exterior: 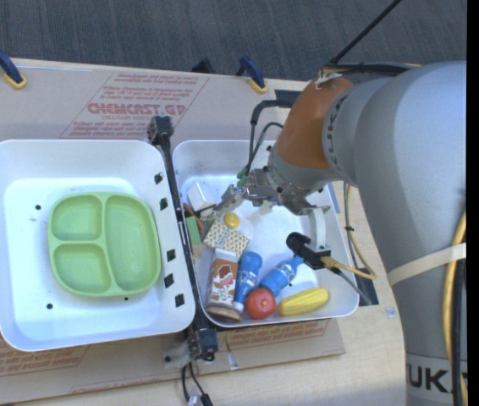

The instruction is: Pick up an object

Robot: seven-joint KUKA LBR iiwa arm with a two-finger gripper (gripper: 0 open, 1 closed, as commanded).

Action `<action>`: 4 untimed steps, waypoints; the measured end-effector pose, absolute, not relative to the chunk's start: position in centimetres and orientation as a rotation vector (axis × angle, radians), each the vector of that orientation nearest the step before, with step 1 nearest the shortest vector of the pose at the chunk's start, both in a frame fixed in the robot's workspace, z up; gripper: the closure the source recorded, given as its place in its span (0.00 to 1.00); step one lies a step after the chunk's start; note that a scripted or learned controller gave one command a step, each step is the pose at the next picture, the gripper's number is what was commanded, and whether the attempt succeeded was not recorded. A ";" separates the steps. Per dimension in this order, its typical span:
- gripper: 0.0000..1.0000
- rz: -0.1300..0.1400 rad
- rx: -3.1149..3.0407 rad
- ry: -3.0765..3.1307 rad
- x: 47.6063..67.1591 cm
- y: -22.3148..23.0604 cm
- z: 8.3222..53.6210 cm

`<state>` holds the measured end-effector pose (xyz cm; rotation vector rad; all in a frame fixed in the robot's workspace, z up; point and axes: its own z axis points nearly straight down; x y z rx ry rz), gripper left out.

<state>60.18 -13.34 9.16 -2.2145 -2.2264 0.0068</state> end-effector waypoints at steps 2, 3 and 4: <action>0.00 0.001 -2.214 -2.226 59.8 -12.1 9.2; 0.00 0.035 -2.208 -2.201 65.1 -9.5 9.1; 1.00 0.045 -2.205 -2.206 65.0 -9.8 10.1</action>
